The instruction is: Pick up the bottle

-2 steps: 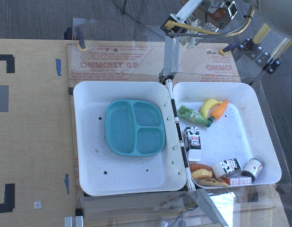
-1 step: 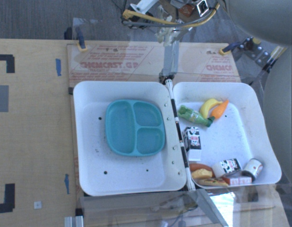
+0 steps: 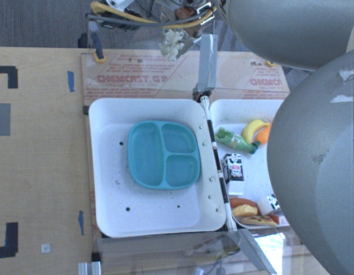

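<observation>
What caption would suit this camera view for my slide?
Teal divided plate in the left bin; green bottle, banana and carton in the right bin beneath the grey arm.

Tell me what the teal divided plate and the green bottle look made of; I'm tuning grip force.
Teal plate: looks like moulded plastic, matte, uniform colour with soft rounded compartment ridges. Green bottle: probably plastic, smooth with a slight sheen; too small to be sure.

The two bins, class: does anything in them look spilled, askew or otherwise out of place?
Nothing looks spilled or damaged. The teal divided plate lies flat in the left bin. In the right bin, the green bottle lies on its side beside a banana, an orange and a small carton, loosely scattered.
</observation>
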`<state>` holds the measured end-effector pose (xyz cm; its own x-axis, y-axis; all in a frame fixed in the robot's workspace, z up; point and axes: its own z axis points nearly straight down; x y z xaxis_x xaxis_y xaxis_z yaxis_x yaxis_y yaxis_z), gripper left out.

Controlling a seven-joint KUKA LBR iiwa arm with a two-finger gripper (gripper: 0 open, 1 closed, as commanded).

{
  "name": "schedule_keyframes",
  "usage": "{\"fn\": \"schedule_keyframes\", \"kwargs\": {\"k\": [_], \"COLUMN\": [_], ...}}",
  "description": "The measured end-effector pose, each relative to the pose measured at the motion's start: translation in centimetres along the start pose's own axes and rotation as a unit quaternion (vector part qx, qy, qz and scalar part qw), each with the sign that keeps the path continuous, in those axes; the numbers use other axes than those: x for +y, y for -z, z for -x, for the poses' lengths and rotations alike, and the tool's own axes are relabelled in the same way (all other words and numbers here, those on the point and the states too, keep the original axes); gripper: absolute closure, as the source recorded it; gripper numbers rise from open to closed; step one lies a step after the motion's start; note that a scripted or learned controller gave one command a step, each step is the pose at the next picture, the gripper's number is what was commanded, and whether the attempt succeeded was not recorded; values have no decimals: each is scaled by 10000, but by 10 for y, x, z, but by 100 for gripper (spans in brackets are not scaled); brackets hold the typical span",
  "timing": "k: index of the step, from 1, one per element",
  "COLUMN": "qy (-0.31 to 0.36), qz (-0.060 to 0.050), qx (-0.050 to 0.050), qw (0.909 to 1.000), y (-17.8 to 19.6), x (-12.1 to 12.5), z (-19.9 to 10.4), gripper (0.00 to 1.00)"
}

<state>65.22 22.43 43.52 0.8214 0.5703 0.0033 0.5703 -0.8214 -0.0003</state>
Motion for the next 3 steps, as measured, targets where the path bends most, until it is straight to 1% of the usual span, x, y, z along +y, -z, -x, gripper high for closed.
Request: {"fn": "schedule_keyframes", "kwargs": {"k": [1, 2, 3], "qy": [-660, -1008, -1585], "qz": [1, 2, 3], "qx": [-6, -6, -3], "qw": [9978, 9949, 9874], "y": [0, 0, 0], "x": [4, 5, 1], "z": [-4, -5, 0], "gripper": [100, 100, 100]}}
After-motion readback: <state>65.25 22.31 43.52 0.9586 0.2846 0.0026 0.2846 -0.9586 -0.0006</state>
